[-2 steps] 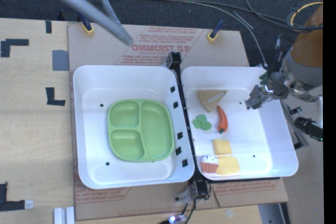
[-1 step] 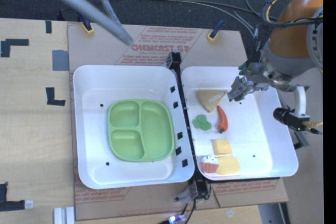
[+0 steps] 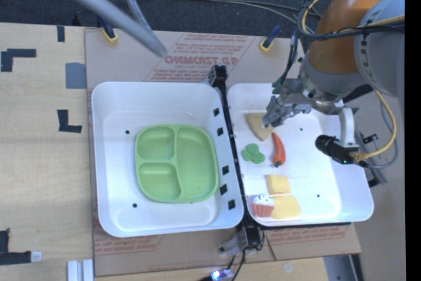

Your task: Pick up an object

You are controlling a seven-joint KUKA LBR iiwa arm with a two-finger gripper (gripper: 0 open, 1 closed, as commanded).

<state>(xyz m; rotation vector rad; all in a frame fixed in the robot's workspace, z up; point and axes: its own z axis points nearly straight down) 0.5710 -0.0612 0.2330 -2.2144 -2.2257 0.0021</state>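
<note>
The end effector [image 3: 271, 116] hangs low in the right bin [image 3: 342, 197], right over the tan wedge [image 3: 257, 127]. I can't tell its grip state. Nothing looks lifted; the orange pepper [image 3: 279, 149] and other toy foods lie on the bin floor, so the pick isn't done.

A robotics lab: taped bench [image 3: 39, 141], cabled arm [image 3: 355, 43], white bins [image 3: 105, 161].
</note>
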